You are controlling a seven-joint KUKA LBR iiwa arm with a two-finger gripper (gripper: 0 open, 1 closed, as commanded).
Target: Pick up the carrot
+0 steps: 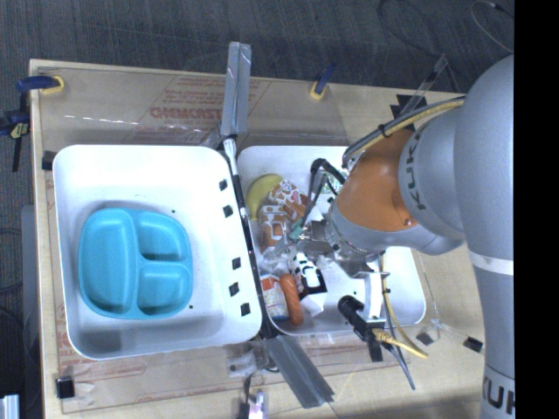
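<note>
The carrot (292, 302), a short orange piece, lies near the front left corner of the right bin (410, 304), close to the divider between the bins. My gripper (305, 274) hangs low in that bin, just behind and slightly right of the carrot, with its black and white parts almost touching the carrot's far end. The grey wrist and its orange band (376, 195) cover much of the bin's middle. I see nothing lifted off the bin floor.
A yellow banana-like item (262, 190) and a brown lattice-patterned toy (285, 206) lie at the back left of the right bin. A red and white packet (272, 296) sits left of the carrot. A blue divided plate (135, 262) rests in the left bin (70, 168).
</note>
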